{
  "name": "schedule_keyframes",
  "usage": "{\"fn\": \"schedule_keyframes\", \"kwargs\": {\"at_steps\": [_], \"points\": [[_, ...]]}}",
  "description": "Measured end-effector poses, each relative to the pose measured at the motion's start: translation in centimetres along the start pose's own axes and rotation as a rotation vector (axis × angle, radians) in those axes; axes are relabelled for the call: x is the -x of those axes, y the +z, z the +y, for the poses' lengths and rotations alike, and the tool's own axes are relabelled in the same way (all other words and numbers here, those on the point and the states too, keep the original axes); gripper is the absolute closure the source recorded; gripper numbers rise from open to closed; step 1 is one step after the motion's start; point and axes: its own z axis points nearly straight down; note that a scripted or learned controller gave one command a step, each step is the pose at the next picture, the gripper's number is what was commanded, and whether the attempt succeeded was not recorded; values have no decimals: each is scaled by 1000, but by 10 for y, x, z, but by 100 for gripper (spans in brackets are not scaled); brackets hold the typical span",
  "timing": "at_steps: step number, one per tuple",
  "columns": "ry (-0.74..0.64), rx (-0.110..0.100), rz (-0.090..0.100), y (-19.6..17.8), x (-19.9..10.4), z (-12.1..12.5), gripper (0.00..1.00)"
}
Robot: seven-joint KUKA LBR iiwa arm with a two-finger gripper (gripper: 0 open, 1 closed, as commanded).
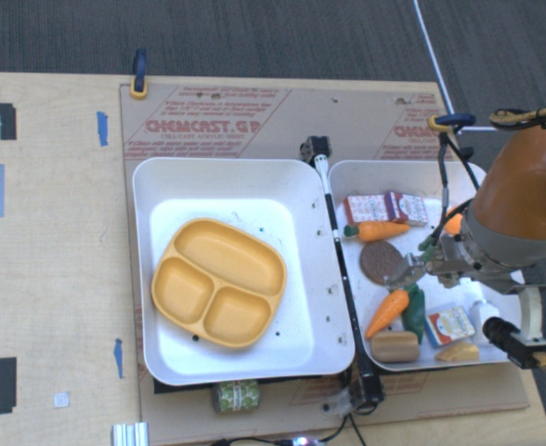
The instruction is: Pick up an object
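The right bin [340, 186] holds several toy foods. A carrot [380, 231] lies below a red and white snack packet [389, 207]. A brown round disc [379, 261] sits mid-left, with a second carrot [386, 312] and a green item [413, 305] below it. A tan bread block [395, 346], a small carton [450, 324] and a cheese wedge [457, 351] lie along the front. My gripper [418, 268] hangs low over the bin's middle, just right of the brown disc and above the green item. The arm hides the bin's right part.
The left bin [152, 179] holds a yellow divided plate [219, 282]. A green can [237, 396] lies on the bench in front of that bin. A black clamp [317, 147] sits at the back between the bins, with cables near the front edge [361, 393].
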Motion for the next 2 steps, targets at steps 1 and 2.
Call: {"fn": "schedule_keyframes", "kwargs": {"at_steps": [1,2], "points": [[1,2,0,98,17,0,0],[1,10,-2,87,17,3,100]]}}
